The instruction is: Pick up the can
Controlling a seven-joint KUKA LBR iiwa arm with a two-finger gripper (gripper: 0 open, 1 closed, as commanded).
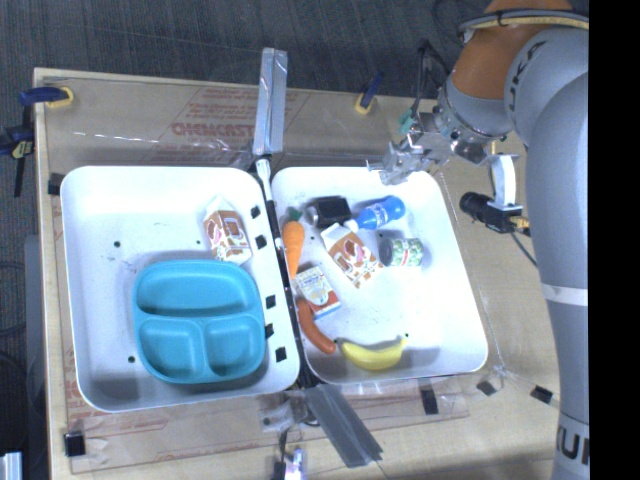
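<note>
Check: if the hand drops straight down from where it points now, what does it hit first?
Probably the far rim of the right white bin, since the hand hangs over that edge. The small green-labelled can lies nearer the camera. Depth is unclear from this slant.

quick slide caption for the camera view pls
Gripper above right bin's far rim; can lies beside blue bottle.

1. Left bin: blue divided tray, small carton just behind it.
2. Right bin: carrot, banana, blue bottle, two cartons.
</note>
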